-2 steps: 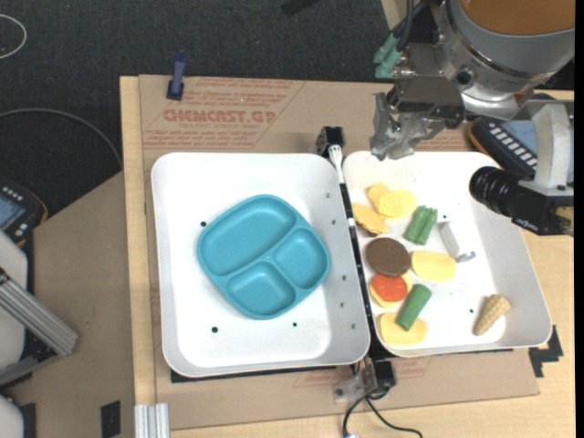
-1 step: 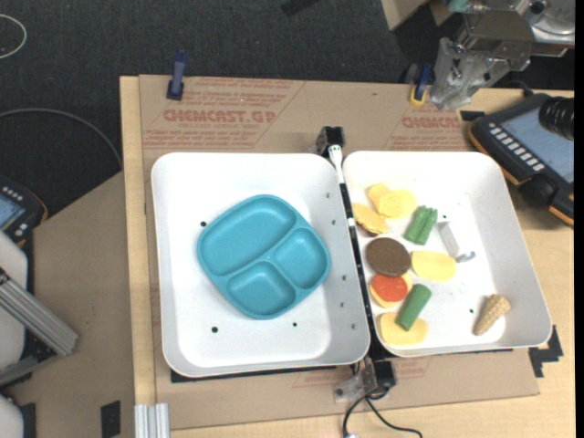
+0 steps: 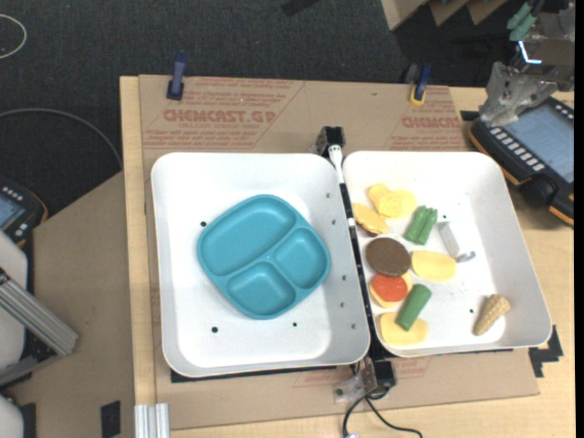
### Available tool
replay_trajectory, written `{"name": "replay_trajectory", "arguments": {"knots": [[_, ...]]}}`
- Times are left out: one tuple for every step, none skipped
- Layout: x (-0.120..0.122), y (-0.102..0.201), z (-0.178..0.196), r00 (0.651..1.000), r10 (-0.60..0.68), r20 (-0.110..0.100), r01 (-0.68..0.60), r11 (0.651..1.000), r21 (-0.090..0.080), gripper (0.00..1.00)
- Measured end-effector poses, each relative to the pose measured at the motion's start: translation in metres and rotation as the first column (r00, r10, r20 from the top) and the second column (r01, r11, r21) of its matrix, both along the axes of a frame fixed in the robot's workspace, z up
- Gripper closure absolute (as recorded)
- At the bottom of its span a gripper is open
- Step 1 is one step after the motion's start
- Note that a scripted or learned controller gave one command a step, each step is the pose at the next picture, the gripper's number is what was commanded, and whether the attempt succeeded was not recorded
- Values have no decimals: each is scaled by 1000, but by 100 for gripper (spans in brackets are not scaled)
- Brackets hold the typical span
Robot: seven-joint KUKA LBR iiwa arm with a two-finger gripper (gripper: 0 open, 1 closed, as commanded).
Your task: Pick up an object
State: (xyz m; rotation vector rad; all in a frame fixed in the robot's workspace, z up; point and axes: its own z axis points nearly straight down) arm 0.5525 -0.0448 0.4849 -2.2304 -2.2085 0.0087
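Right bin (image 3: 511, 203): toy food pieces, including brown disc (image 3: 388, 255), clustered along its left edge. Left bin (image 3: 173, 245): blue divided plate (image 3: 263, 255). Nothing lifted; picking remains. Pincer state: cannot tell.

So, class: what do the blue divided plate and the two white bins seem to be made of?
Blue divided plate: likely moulded plastic, matte, judging by its even colour and soft rounded compartment ridges. Left bin and right bin: probably thin formed plastic, smooth with a slight sheen and rounded corners.
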Motion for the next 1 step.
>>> {"name": "replay_trajectory", "arguments": {"knots": [[-47,-37,-67,1000,3,-2,-3,1000,2,100]]}}
